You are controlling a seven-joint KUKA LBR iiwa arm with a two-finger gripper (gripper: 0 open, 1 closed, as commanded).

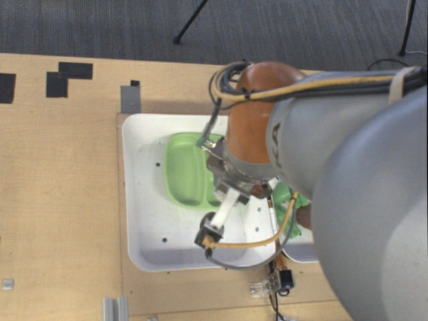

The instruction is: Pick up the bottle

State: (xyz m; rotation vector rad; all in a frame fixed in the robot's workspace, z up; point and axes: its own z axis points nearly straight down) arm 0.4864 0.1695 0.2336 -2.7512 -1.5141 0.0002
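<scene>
The grey arm's two-finger gripper [209, 235] hung low over the near part of the shallow white plastic bin [144, 179], its jaw state impossible to tell, while a pale green rectangular dish [185, 169] lay beyond it, and no bottle could be made out.

This looked like a robotics lab or test cell rather than any home or shop. A plain wooden bench [60, 199] carried a shallow white bin [144, 246] set squarely near its far edge, with black marker patches [67, 77] stuck along that edge (the sort used for camera calibration). Beyond the bench lay grey office carpet [100, 12], crossed by thin black stand legs [200, 9]. A large grey industrial arm [361, 179] trailed exposed cables [247, 244].
</scene>
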